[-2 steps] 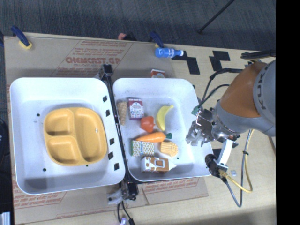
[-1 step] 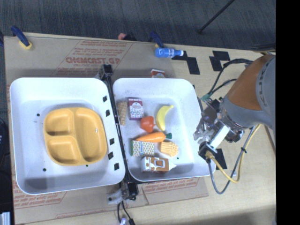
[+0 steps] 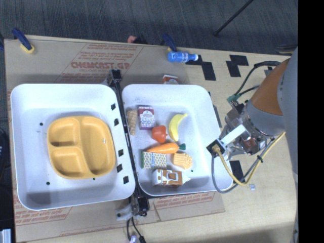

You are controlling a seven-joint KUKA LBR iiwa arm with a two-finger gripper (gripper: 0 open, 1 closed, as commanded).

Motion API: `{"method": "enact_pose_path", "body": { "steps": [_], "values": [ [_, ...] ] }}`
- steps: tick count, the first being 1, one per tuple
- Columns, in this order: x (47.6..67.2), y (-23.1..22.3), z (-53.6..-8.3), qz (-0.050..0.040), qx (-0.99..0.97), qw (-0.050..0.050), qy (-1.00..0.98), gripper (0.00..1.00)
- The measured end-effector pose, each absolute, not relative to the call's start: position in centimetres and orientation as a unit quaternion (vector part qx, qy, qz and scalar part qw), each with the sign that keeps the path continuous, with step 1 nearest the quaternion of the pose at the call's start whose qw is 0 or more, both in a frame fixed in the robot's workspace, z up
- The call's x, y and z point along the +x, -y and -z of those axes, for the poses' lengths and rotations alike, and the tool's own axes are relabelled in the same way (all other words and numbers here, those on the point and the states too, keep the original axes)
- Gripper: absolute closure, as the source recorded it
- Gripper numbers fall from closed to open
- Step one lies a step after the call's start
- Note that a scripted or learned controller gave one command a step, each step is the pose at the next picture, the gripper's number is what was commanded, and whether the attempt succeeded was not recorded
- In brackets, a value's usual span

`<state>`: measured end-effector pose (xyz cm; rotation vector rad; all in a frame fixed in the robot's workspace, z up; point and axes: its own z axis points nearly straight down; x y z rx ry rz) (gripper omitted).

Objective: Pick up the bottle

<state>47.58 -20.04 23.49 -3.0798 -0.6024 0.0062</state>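
Blue, one bottle [image 3: 179,57]; yellow, one tray [image 3: 67,158].

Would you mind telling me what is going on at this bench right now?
A KUKA arm is set to pick up the blue bottle. Its wrist hangs just outside the right bin's right rim, with nothing visibly held. The bottle lies on its side on the bench beyond that bin, untouched. The right bin holds toy food, including a banana and a carrot; the left bin holds a yellow divided plate.
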Motion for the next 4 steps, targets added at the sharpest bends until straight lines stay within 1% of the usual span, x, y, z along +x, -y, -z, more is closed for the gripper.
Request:
{"method": "enact_pose_path", "body": {
  "steps": [1,3,4],
  "values": [
    [47.59,21.06,-23.15,-0.0015,-0.994,0.001,0.112,1.00],
    [47.64,21.10,-24.03,-0.0003,-0.995,0.000,0.104,1.00],
    [47.62,21.06,-23.89,-0.0012,-0.995,0.002,0.105,1.00]
  ]
}}
